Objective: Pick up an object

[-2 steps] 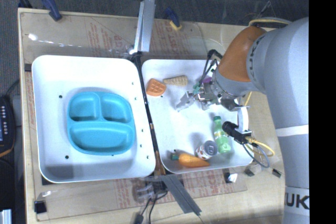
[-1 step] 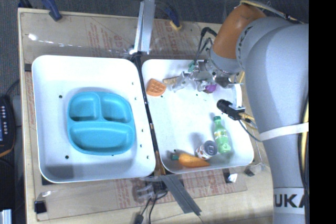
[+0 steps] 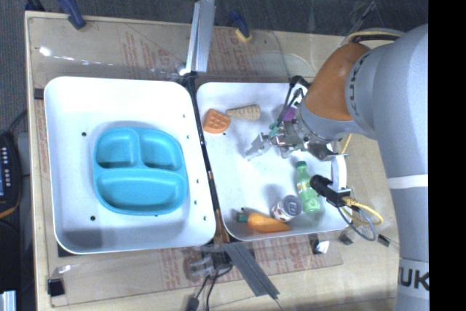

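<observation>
My gripper (image 3: 259, 145) hangs low over the middle of the right bin (image 3: 233, 178), reaching in from the right under the orange-banded wrist. Up and to its left lie an orange waffle-like piece (image 3: 215, 121) and a tan ice-cream cone (image 3: 245, 112), both apart from it. A green bottle (image 3: 306, 188) lies below and to the right of the gripper, partly under the arm's cabling. A small can (image 3: 286, 208) and an orange carrot (image 3: 266, 223) rest along the bin's front wall. I see nothing held in the gripper.
The left bin (image 3: 65, 105) holds a blue divided tray (image 3: 140, 171). A metal bar (image 3: 199, 33) rises at the seam between the two bins. Blue clamps (image 3: 71, 9) grip the bench's far edge. Yellow and black cables (image 3: 358, 213) trail off the right bin's front corner.
</observation>
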Controlling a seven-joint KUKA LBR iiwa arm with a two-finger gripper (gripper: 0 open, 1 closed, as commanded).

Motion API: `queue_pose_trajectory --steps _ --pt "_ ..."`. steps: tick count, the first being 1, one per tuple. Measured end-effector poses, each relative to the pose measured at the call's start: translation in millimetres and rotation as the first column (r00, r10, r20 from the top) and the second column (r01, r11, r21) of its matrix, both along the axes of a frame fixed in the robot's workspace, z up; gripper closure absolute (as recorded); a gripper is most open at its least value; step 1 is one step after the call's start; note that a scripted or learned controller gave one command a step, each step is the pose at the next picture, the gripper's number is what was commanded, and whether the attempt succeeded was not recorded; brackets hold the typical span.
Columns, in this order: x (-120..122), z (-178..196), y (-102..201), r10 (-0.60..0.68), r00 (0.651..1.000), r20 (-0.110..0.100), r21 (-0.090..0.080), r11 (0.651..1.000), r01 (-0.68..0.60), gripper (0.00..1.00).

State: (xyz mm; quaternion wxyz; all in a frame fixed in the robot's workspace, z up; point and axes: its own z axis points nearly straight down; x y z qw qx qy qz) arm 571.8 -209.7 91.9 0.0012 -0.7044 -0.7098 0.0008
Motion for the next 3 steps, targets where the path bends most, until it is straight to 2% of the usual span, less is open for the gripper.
queue_pose_trajectory --steps 1,2,3 --pt "-93.5 1.1 -0.4 0.002 1.000 0.005 -0.001 1.000 -0.002 0.00" --pt "-91.7 11.4 -0.6 0.008 1.000 0.007 -0.003 1.000 -0.008 1.00" --pt "-31.3 84.8 0.0 0.000 1.000 0.003 0.000 1.000 0.000 1.00"
